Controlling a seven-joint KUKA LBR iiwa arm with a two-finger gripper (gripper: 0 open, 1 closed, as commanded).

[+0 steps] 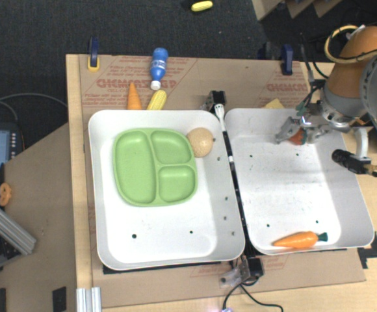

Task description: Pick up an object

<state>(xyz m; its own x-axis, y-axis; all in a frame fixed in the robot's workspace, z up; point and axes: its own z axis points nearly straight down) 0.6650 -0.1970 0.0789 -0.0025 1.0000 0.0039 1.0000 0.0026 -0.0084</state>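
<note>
Here the hand sits low at the far edge of the right bin, its fingers closed around a small red-orange object, while the toy carrot lies lengthwise left-to-right along the near edge, well apart.

Cardboard-topped bench carries two white bins; blue bottle, carrot, corn behind left bin.
</note>
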